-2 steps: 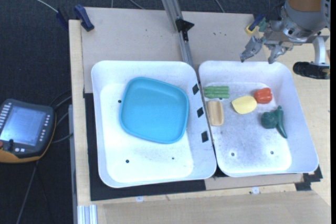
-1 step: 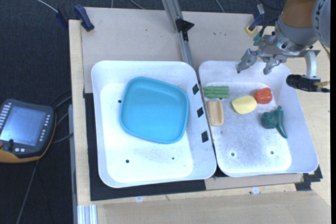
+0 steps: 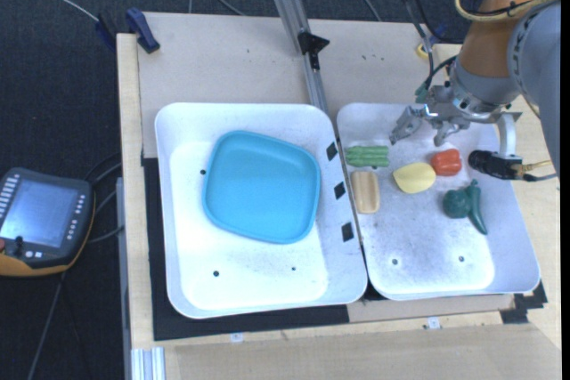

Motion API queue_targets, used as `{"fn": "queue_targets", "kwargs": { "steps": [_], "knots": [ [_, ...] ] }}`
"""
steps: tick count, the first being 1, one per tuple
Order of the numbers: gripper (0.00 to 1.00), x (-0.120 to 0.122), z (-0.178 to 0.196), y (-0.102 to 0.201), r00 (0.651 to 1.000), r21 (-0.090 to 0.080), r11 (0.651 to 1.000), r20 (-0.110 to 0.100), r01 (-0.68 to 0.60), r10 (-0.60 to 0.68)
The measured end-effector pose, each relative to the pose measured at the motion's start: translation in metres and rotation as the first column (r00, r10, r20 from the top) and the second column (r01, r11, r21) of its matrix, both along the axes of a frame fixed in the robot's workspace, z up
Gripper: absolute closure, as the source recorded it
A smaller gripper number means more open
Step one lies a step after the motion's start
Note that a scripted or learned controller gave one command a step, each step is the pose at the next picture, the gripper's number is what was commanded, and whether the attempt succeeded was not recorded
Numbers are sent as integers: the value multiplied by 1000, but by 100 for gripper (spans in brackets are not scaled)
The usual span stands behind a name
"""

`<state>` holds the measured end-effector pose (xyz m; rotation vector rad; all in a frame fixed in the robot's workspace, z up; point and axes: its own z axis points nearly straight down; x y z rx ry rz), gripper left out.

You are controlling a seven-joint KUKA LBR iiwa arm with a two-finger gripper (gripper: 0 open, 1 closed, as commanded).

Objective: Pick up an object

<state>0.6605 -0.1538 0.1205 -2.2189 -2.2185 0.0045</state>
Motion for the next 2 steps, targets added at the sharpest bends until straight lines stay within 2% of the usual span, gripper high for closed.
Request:
{"fn": "queue_targets", "kwargs": {
  "steps": [1, 2],
  "knots": [
    [0, 0, -26, 0, 1000, -1, 1000, 3, -1, 1],
    [100, 1, -14, 0, 1000, -1, 1000, 7, -1, 1]
  ]
}}
